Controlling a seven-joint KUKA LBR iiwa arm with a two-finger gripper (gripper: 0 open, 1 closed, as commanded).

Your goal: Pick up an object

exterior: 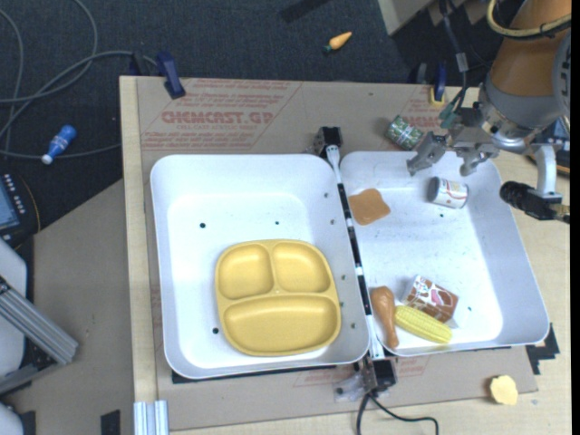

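The jaws hang spread wide with nothing in them above the little can (448, 191). It looks light and slippery; pinch its round sides.

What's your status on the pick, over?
Gripper open, above right bin's far side. Nothing held. Small can lies just below it. Nothing in the way.
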